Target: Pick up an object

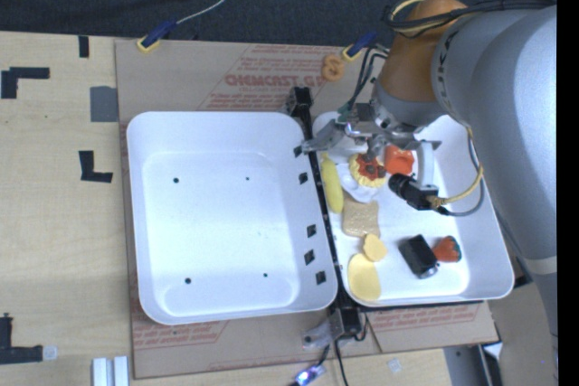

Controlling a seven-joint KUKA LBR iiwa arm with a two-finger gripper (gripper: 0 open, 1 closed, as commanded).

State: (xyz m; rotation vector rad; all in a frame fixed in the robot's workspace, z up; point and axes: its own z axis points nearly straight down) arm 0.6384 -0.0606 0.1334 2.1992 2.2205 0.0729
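Right bin [470, 285], under grey arm: red-and-white toy [366, 169] just below jaws, state impossible to tell. Probably light, hard, slick plastic; best pinched across narrow middle. Yellow pieces [365, 277] nearby.

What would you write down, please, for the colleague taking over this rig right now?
Tool: low over the top of the right bin, above a red and white item; its grip cannot be judged from this view.
Things, all in the right bin: yellow strip by the divider, tan slice, two yellow pieces, black block, small red piece.
Left bin: plain white floor.
Done: nothing visibly lifted.
Left: grasp one item and raise it.
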